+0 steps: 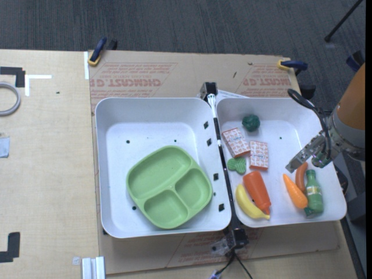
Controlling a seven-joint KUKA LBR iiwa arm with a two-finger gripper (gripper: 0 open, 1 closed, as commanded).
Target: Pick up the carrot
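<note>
The carrot (257,190) lies in the right bin (278,127), near its front left. It has a thick orange-red body and a green leafy top that points toward the bin's middle. My gripper (308,158) hangs over the right side of the same bin, to the right of the carrot and apart from it. It is just above a small red-orange piece (301,176) and a green bottle (314,195). I see nothing held in it.
A yellow banana (250,207) lies against the carrot's front side. A smaller orange tapered piece (294,192) lies beside the bottle. Two red-and-white boxes (235,142) (258,154) and a dark green broccoli (250,122) sit further back. The left bin (116,127) holds a green divided plate (168,186).
</note>
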